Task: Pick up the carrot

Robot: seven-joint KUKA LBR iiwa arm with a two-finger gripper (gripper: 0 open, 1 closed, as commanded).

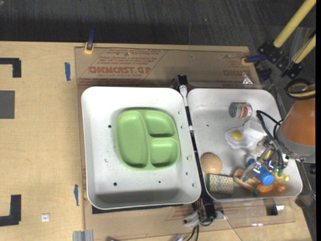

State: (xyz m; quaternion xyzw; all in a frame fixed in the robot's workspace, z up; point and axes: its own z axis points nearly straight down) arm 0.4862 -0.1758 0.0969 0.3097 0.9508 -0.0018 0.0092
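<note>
The jaws (262, 160) hang low in the near right corner of the right bin (210, 102), amid cables and metal parts; whether they stand apart or together cannot be told from this slanted view. Just below and to the right of them lies the carrot (275, 188), an orange piece against the bin's near wall, partly hidden by a blue-capped item (266, 175) that sits directly under the jaws. Nothing is seen between the jaws. Just left of them are a tan wooden piece (244, 177), a patterned cylinder (220, 183) on its side and a beige round ball (211, 161). Above the jaws lie a fried-egg toy (236, 135) and, farther up, a small can (240, 110). Well to the left, the left bin (95, 134) holds a green divided plate (147, 138).
</note>
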